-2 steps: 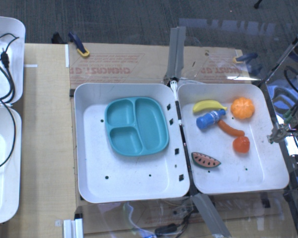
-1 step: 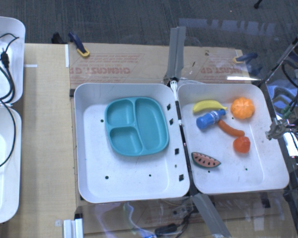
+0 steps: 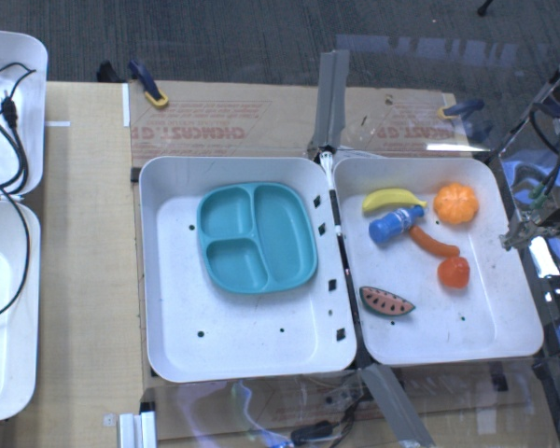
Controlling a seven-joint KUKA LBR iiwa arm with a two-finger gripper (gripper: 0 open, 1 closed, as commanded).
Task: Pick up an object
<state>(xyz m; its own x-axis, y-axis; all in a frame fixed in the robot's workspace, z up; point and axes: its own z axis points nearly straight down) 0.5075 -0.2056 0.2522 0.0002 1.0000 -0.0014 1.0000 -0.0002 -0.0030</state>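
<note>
The round red toy fruit [image 3: 454,273] lies in the right-hand shallow white bin [image 3: 448,354], the piece lying nearest the gripper [image 3: 514,237]. The gripper sits at that bin's right rim, apart from every toy; whether it is released or clenched cannot be told, and nothing is seen in its grasp. Just up-left of the red fruit, touching or nearly so, lies a slim orange-red toy sausage [image 3: 433,242]. Its upper end meets a blue plastic toy bottle [image 3: 395,224] lying on its side. A yellow toy banana [image 3: 393,200] lies just above the bottle, and a round orange toy tangerine [image 3: 455,203] rests to the banana's right. A toy watermelon slice [image 3: 386,301] lies alone near the bin's left wall. The left-hand white bin [image 3: 146,250] holds a teal three-compartment plastic plate [image 3: 258,237].
</note>
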